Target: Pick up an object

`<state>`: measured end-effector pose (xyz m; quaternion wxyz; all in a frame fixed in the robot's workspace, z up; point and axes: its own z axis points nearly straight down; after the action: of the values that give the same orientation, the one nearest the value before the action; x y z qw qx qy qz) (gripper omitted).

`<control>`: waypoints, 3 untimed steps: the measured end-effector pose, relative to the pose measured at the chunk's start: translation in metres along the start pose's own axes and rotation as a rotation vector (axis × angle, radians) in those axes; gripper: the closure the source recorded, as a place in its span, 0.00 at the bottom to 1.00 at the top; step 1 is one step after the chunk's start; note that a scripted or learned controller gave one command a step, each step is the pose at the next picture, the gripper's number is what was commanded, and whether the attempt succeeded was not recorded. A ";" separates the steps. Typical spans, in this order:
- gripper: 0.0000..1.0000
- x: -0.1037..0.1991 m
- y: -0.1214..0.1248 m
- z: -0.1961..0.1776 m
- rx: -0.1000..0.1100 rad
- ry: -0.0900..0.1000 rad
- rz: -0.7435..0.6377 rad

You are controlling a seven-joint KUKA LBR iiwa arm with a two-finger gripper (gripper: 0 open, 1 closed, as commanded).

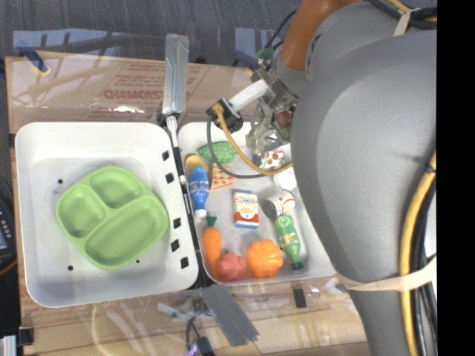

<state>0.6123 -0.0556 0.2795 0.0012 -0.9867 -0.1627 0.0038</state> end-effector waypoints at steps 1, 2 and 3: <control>1.00 0.019 0.051 0.070 0.004 -0.006 0.048; 1.00 0.024 0.040 0.070 0.005 -0.005 0.116; 1.00 0.025 0.006 0.057 0.004 -0.004 0.119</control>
<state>0.6379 -0.0534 0.2224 0.0027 -0.9946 -0.1036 0.0059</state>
